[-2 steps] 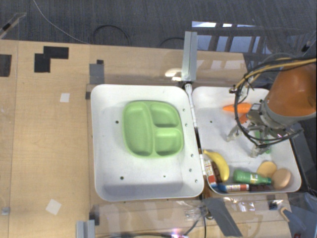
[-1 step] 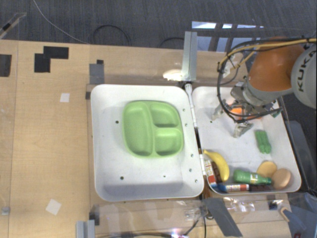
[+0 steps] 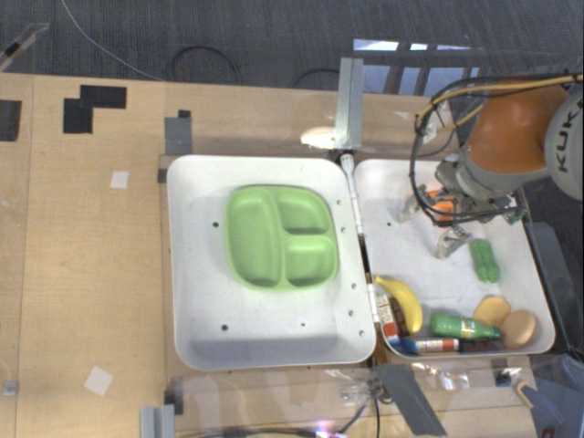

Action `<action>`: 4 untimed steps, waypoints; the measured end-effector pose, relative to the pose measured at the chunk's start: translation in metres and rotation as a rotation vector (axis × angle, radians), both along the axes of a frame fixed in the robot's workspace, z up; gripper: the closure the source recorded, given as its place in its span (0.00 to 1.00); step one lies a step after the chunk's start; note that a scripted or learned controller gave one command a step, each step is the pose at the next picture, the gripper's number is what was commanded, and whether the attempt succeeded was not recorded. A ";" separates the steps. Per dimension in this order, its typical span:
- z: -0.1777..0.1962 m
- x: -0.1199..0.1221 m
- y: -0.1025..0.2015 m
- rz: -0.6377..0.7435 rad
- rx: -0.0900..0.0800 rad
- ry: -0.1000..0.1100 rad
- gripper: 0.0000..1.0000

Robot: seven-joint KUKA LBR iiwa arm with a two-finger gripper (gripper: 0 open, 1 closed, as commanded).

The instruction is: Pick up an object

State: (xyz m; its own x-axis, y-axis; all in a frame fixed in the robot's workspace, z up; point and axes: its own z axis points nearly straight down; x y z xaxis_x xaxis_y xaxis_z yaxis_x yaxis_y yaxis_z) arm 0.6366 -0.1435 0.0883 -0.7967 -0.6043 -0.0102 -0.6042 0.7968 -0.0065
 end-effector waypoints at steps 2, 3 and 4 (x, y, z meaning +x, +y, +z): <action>0.003 -0.106 0.044 0.246 -0.005 -0.008 0.00; 0.009 -0.056 0.004 0.568 -0.006 0.003 0.00; 0.002 -0.056 -0.036 0.867 -0.010 -0.003 0.00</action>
State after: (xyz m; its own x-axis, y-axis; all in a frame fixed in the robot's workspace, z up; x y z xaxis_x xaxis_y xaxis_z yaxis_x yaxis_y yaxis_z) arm 0.5809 -0.1792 0.0901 -0.0550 -0.9985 -0.0033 -0.9984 0.0550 -0.0139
